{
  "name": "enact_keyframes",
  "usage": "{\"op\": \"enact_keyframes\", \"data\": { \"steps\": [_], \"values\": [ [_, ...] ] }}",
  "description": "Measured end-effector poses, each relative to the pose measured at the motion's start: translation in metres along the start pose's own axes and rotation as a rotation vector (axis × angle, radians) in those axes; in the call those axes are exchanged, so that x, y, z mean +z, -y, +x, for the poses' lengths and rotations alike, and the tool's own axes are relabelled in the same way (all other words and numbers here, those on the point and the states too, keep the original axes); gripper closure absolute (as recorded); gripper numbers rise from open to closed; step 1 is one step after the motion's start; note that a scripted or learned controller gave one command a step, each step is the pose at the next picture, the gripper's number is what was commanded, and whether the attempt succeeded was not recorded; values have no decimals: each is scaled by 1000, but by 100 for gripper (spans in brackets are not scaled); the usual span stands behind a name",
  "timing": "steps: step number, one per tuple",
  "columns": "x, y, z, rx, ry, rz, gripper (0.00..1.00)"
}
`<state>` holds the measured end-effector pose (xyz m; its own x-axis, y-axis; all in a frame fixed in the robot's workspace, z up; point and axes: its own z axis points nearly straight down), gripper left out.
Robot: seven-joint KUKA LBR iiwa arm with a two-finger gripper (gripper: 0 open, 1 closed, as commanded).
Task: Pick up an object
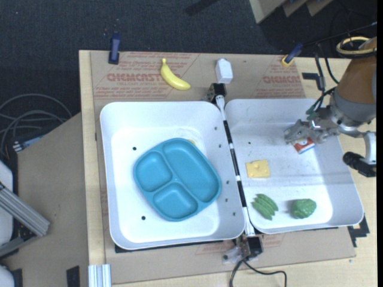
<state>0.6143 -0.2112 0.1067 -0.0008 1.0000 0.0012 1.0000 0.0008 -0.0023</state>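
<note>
"Progress on the pick, then, how far had you got?"

"Not far, as I judged it. My jaws (306, 133) hung low over the right bin (275, 115), at its far side, right by a small red and white object (304, 147). I could not tell how my jaws stood, and I saw nothing held between them."

"What else lay in that bin?"

"A yellow slice (258, 169) sat near the bin's middle. A green pod (264, 205) and a green lump (303, 208) lay by its near wall."

"And beside that bin?"

"To its left, the other bin (119, 124) held a blue divided plate (175, 178). A banana (173, 76) lay on the tabletop (197, 70) beyond it. Closing, gripping and lifting were all left."
</note>
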Motion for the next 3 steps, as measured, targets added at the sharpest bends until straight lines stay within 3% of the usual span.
{"op": "enact_keyframes", "data": {
  "steps": [1,2,3],
  "values": [
    [-11,-1,0,0,2,-3,100],
    [-52,19,-13,1,3,-5,100],
    [-52,20,-13,1,2,-4,0]
  ]
}}
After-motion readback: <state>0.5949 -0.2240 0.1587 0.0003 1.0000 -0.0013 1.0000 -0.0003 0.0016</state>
